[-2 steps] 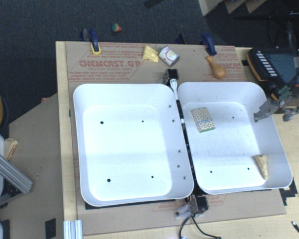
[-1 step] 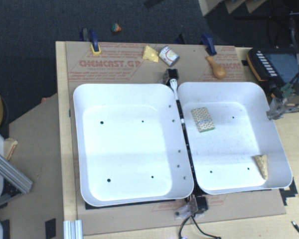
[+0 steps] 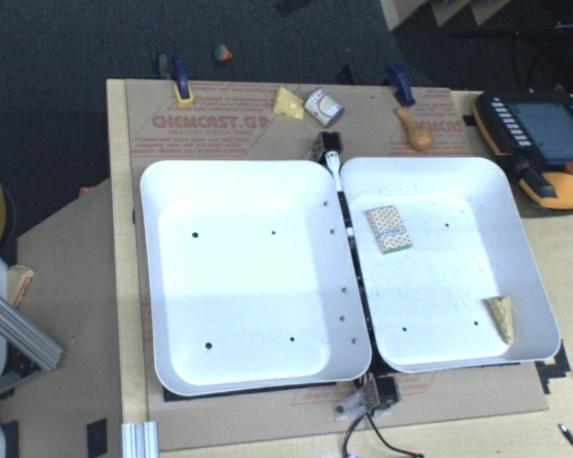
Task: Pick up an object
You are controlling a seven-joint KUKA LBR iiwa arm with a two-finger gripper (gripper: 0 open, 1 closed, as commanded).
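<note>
I see two objects in the right bin (image 3: 516, 218). The first is a small rectangular block (image 3: 389, 228) with a pale patterned top face and a greenish edge, lying flat in the bin's upper left area, near the divider between the bins. The second is a tan wedge (image 3: 501, 317) with a rough look, resting by the bin's lower right wall. The two lie well apart. The left bin (image 3: 172, 284) is one of two white bins set side by side on the table (image 3: 124, 160). On the table behind the bins I count three loose items: a yellow piece (image 3: 288, 103), a small white box (image 3: 324, 107) and a tan wooden piece (image 3: 414, 128). I cannot tell the hand's state.
</note>
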